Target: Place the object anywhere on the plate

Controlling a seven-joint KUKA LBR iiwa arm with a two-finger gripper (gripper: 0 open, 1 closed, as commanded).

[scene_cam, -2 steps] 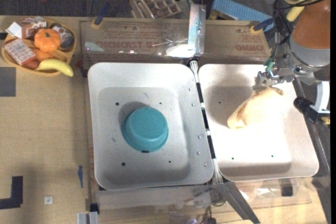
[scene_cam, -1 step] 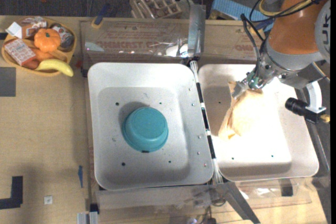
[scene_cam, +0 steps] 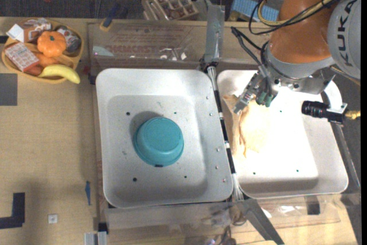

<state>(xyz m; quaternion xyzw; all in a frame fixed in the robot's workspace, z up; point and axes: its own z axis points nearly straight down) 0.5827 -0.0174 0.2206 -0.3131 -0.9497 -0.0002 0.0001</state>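
Left bin [scene_cam: 112, 94] holds a teal plate [scene_cam: 159, 140]; right bin [scene_cam: 321, 175], a pale object [scene_cam: 248, 132]. Pincer [scene_cam: 252, 96] state unclear.

Tool [scene_cam: 250, 98] low, arm overhead

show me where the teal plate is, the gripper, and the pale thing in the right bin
teal plate [scene_cam: 159, 140], camera view, centre of its top.
gripper [scene_cam: 245, 101], camera view, between its fingertips.
pale thing [scene_cam: 251, 130], camera view, its middle.
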